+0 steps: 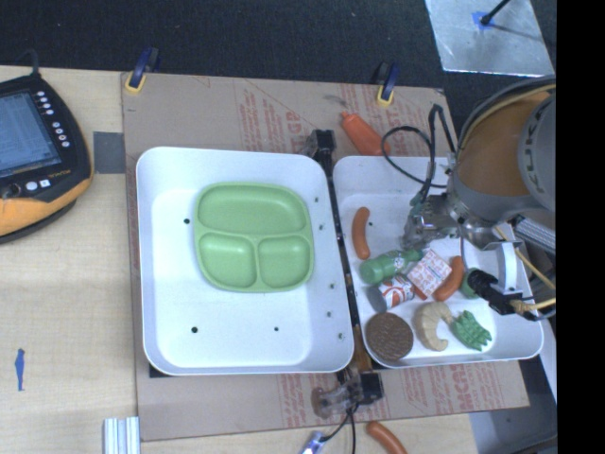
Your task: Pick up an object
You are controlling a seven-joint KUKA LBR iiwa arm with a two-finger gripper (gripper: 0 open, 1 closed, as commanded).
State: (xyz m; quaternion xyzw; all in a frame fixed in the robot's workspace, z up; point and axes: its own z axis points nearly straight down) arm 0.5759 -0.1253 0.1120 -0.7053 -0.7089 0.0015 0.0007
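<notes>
A green divided plate [253,235] (three compartments) lies in the left white bin [165,339]. Both bins sit on a brown cardboard sheet [246,112] spread over the wooden table [57,329]. Two clamps [140,70] pin the sheet's far edge, the second [386,82] further right. A teach pendant [33,154] with an orange rim rests at the table's left edge. An orange carrot-like piece [361,133] lies on the cardboard just beyond the right bin's far rim.

Light wood bench [66,291], brown cardboard sheet [284,112] clamped on, dark floor [236,17] behind
</notes>
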